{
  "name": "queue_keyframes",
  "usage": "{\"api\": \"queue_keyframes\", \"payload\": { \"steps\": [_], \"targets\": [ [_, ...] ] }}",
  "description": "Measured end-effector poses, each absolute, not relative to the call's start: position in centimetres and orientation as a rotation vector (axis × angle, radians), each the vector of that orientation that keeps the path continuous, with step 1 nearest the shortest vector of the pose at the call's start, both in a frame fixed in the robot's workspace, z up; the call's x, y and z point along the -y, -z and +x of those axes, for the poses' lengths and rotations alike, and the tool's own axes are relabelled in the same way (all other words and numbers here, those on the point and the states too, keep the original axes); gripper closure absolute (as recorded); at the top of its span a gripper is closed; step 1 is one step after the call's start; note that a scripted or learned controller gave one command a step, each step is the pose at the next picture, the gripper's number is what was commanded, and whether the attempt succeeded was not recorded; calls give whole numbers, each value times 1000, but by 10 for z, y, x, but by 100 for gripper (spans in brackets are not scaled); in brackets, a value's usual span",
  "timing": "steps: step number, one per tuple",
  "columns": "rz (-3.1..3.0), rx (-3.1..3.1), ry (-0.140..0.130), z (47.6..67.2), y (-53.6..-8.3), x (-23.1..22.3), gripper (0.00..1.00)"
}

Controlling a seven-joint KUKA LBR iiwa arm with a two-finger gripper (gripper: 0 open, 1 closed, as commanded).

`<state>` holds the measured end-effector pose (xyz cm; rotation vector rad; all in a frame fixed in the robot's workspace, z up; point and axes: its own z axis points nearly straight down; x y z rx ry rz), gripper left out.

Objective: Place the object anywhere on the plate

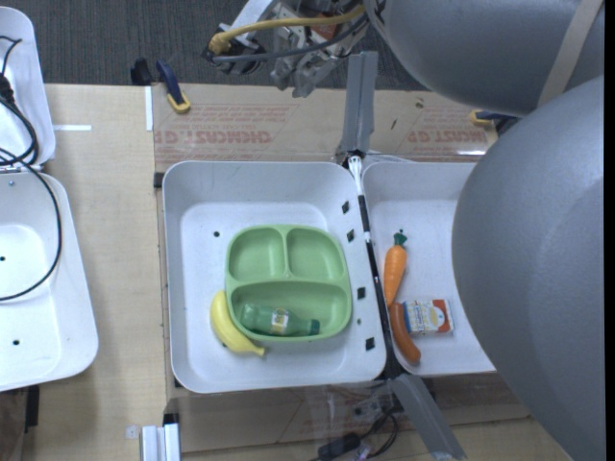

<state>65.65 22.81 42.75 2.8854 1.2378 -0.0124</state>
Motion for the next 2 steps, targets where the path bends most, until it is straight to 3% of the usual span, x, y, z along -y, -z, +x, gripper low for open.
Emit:
{"api": "queue_keyframes", "payload": {
  "steps": [1,2],
  "targets": [
    [2750,-1516,16,631,-413,-228,100],
    [2700,-1603,14,603,-438,-229,100]
  ]
}}
